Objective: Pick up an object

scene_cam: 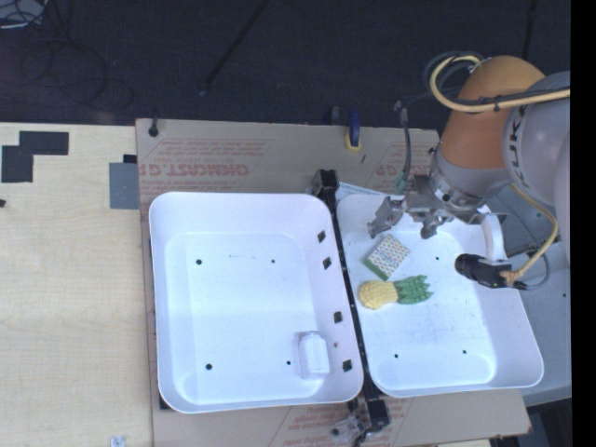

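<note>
In the right bin (pixel 466 361) lie a small green-and-white patterned box (pixel 387 255) and, just in front of it, a toy pineapple (pixel 393 293) with a yellow body and green leaves. The left bin (pixel 233 296) holds a small white block (pixel 314 353) near its front right corner. My gripper (pixel 408 222) hangs over the back of the right bin, just behind the patterned box. Its two fingers are spread open, with nothing between them.
A black divider (pixel 337 277) runs between the two bins. A black connector on a cable (pixel 480 270) hangs from the arm over the right bin's right side. Both bins sit on cardboard sheets (pixel 233 156) on the bench.
</note>
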Controlling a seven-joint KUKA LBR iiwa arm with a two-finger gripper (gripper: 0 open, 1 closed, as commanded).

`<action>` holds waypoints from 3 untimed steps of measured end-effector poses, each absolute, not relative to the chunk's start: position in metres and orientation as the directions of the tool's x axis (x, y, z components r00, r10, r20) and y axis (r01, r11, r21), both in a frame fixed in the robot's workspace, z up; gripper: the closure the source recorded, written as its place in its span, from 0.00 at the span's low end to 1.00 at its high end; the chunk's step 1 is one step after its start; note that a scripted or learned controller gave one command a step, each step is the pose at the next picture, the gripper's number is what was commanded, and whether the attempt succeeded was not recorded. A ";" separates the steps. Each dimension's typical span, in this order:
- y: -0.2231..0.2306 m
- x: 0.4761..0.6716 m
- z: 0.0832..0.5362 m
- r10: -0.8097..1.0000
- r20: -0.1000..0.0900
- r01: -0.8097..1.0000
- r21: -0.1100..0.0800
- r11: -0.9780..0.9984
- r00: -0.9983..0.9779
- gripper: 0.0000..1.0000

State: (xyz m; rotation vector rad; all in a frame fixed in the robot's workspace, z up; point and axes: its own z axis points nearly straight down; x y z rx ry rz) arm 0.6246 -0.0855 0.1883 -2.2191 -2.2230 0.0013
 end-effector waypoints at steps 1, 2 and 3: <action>-0.104 0.536 0.183 1.000 0.001 1.000 -0.011 -0.003 0.003 0.00; -0.143 0.602 0.146 1.000 -0.002 1.000 -0.001 0.000 0.000 0.00; -0.086 0.628 0.084 1.000 0.003 1.000 -0.006 0.005 -0.005 0.00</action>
